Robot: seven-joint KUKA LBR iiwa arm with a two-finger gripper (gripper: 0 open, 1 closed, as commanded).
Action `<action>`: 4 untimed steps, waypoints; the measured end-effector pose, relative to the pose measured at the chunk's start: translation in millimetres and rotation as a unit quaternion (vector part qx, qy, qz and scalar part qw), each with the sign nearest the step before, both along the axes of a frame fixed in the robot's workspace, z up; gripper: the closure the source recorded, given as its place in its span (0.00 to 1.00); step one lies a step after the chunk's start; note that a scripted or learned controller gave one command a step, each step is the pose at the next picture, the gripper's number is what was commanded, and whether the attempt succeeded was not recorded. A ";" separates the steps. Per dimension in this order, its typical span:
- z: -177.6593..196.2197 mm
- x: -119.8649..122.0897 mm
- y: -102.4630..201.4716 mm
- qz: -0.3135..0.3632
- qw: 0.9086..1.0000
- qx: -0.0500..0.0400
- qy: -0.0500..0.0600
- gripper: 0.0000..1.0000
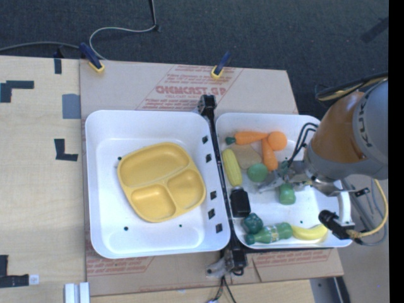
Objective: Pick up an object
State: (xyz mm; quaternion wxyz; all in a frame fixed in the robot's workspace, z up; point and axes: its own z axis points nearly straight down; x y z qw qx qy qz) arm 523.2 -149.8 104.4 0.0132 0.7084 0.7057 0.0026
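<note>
Gripper [282,180] low in right bin [307,122], finger state cannot be told, among toy vegetables — green pepper [257,172], carrots [273,149], corn [231,166] — yellow divided plate [161,181] in left bin [101,188]

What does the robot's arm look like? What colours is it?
The arm is fat and round like a big pipe. It is grey, with a wide orange band above the wrist. Thin black cables loop along it near the wrist, and a yellow cable curls beside it. At the end sits a dark metal gripper, much thinner than the arm.
</note>
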 end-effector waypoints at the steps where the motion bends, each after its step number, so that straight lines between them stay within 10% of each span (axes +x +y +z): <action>1: 10.5 1.8 1.2 0.001 1.000 0.001 -0.002 1.00; 2: 10.4 1.7 1.2 0.001 1.000 0.001 -0.002 0.00; 4: -17.7 112.2 42.7 0.001 1.000 0.004 0.009 0.00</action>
